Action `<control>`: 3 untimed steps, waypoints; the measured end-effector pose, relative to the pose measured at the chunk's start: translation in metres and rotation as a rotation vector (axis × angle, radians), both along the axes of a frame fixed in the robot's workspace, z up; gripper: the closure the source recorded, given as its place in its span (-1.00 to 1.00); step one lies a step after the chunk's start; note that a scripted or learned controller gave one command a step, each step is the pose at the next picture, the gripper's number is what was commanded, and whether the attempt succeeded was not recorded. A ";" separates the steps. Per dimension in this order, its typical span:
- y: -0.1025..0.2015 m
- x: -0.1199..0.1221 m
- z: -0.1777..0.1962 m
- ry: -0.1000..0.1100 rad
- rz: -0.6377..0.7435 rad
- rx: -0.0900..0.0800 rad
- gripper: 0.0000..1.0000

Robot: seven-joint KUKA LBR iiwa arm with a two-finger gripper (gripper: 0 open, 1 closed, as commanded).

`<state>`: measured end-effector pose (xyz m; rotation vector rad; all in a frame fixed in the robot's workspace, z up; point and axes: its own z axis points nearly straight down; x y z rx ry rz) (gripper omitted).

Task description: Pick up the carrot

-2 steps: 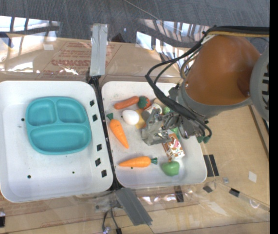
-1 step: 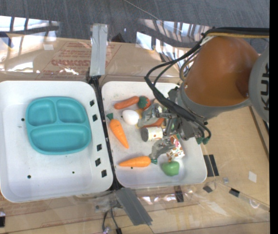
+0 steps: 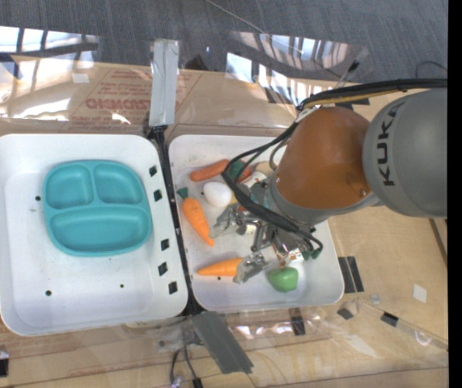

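Reaching in from the right, the grey arm [image 3: 392,156] hung over the right bin [image 3: 328,285], its pincer [image 3: 251,269] low among the toy food.

Largest on the worktop [image 3: 392,249] were the two white bins: the left bin [image 3: 12,217] carried a teal divided plate [image 3: 97,207], and the right one held everything else. The arm's orange band [image 3: 324,168] covered much of that bin's middle. Three carrots lay there: one carrot [image 3: 213,169] near the far wall, a second carrot [image 3: 197,220] beside the divider, and a third carrot [image 3: 219,269] near the front wall, its thick end touching or just beside the pincer's tips. Whether the pincer was spread or pressed together could not be told. A white egg [image 3: 216,193] sat between the upper two carrots, and a green fruit [image 3: 283,279] lay just right of the pincer.
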<state>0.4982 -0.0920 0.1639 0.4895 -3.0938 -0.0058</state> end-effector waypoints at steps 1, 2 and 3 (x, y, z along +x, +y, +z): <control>-0.001 -0.012 -0.073 -0.008 0.090 0.000 -1.00; 0.001 -0.011 -0.063 -0.008 0.100 0.000 1.00; 0.019 -0.007 0.029 -0.014 -0.162 -0.003 1.00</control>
